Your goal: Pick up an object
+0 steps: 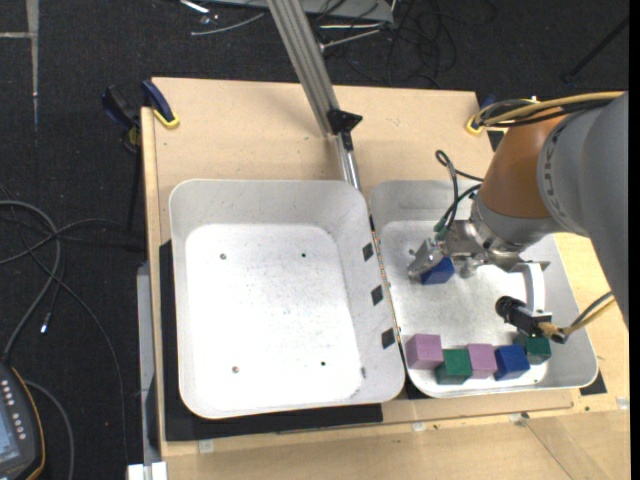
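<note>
End effector point(432, 264) sits low in the right bin point(420, 213), at its ten o'clock, apparently clamped on a blue block point(437, 274), though the view is poor. Grasp step; next, lift straight up and check it holds.

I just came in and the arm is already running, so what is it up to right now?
The grey arm reaches into the right bin, and its end effector sits low at a blue block near the bin's middle. Whether it truly grips that block is unclear from here. Along the near wall lie two purple blocks, two green blocks and another blue one. The left bin is not being worked.
</note>
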